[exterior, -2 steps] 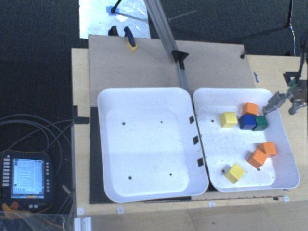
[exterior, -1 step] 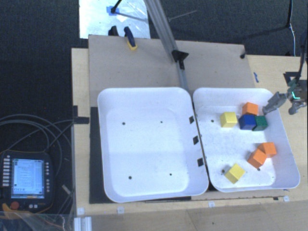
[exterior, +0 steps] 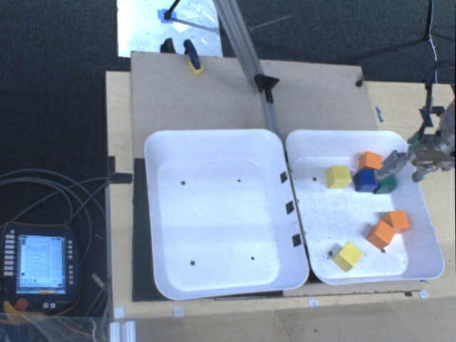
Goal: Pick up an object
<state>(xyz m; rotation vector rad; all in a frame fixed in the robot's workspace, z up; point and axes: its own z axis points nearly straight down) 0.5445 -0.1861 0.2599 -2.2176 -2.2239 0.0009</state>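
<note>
While reaching in from the right, gripper (exterior: 396,164) hovering over right bin (exterior: 427,262), fingers' state impossible to tell. Lying beneath: blue block (exterior: 365,181) touching green block (exterior: 386,186), orange block (exterior: 369,160) just behind, yellow block (exterior: 338,177) nearby.

Two bins sit side by side on the bench (exterior: 320,98), the left bin (exterior: 153,212) touching the right bin (exterior: 420,262) along a shared edge. All blocks lie in the right bin: four clustered near its far side (exterior: 363,174), two touching at mid-right (exterior: 388,228), one near the front (exterior: 348,256). A teach pendant (exterior: 39,266) rests left of the bench.
</note>
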